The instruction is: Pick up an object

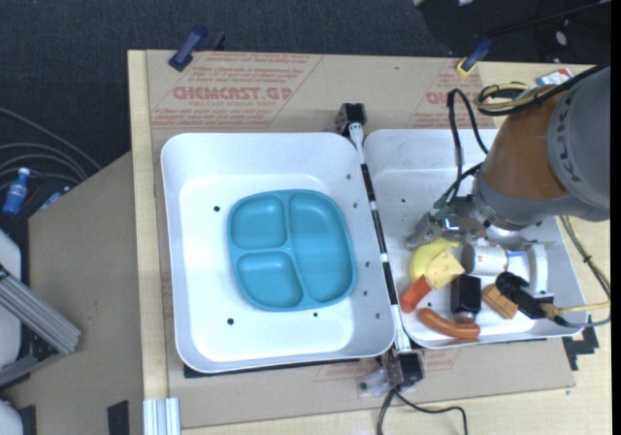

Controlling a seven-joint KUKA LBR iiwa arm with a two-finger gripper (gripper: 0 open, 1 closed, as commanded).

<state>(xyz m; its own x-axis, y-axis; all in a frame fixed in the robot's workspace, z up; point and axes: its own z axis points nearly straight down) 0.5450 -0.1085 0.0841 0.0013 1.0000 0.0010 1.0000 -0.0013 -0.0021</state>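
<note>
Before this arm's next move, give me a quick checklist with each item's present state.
1. Hand over the right bin, where the objects lie: ok.
2. Object between its fingers: cannot tell; the wrist hides them.
3. Targets within reach: ok; a yellow piece, a black block, a sausage and a brown block crowd the bin's near end.
4. Room around one target: not ok; the pieces touch or overlap.
5. Left bin holds a blue divided plate, apart from the arm: ok.
</note>
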